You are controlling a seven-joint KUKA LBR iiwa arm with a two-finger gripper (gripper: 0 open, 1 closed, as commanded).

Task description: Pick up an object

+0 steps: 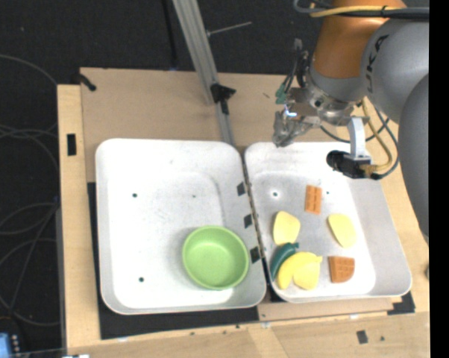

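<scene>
Orange block in right bin, well below tool

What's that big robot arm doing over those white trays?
It is trying to pick something up. The grey arm's pincer hangs over the far edge of the right shallow white bin, carrying nothing. Below lie yellow pieces, such as the yellow oval piece, and two orange blocks, such as the small orange ridged block. A round green bowl sits in the left bin.

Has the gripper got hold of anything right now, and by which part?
Nothing is held. The gripper hangs above the far edge of the right bin with nothing between its fingers; the food pieces lie on the bin floor nearer the camera.
</scene>
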